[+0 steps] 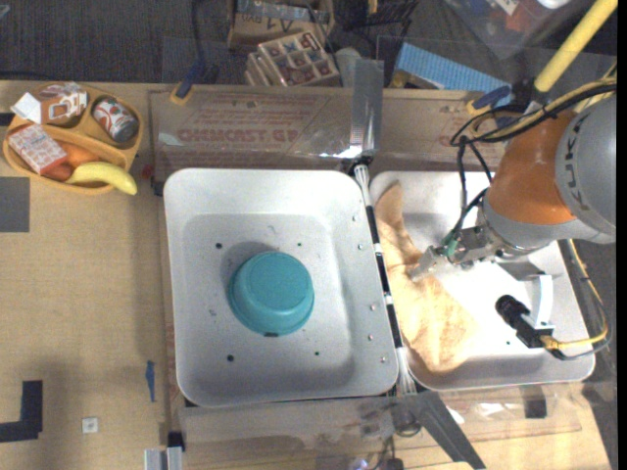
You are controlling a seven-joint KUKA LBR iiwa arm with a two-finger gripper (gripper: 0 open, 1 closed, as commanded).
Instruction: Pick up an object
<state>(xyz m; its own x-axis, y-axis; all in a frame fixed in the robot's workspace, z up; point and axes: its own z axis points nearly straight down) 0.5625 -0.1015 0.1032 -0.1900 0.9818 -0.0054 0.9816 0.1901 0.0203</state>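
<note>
While reaching in from the right, working wholly inside the shallow white right-hand bin (490, 355) and touching nothing in the shallow white left-hand bin (196, 351). Bending the grey arm with its orange band (529, 184) low over the right-hand bin's left half. Going, by the look of it, for the limp tan cloth (436, 321), lying crumpled along that bin's left wall from near the far corner down to the near one. Ignoring the upturned teal plastic bowl (272, 292), sitting alone at the middle of the left-hand bin, well apart. Pressing the two-finger gripper (431, 262) against the cloth's middle or hovering just above it; not managing to tell the claw as apart, together or clamped on fabric. Risking, probably, closing on nothing, flattening thin fabric against the bin floor instead of gathering it. Risking, too, pinching only one slack fold and losing it on lifting. Also running the danger of snagging a trailing end on the rim between the bins, working so near that wall, and dragging cloth over onto the other side.
</note>
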